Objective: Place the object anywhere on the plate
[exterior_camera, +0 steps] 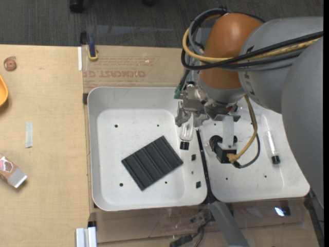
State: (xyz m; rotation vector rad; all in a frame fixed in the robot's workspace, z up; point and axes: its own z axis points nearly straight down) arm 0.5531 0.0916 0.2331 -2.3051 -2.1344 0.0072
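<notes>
A dark ribbed rectangular plate (152, 162) lies tilted in the left bin (103, 138), a little below its middle. My gripper (185, 129) hangs over the right edge of the left bin, just up and right of the plate's upper corner. A pale, translucent piece with a black tip (184, 144) points down from it toward the bin floor; I cannot tell whether this is part of the gripper or something it holds. A clear pen-like tube with a black end (271, 146) lies in the right bin (257, 181), near its right side.
Black cable loops (226, 151) hang under the wrist over the right bin. On the wooden bench at the left lie a small packet (11, 172), a pale strip (29, 135) and an orange thing (2, 92) at the edge. Flat cardboard (131, 68) lies behind the bins.
</notes>
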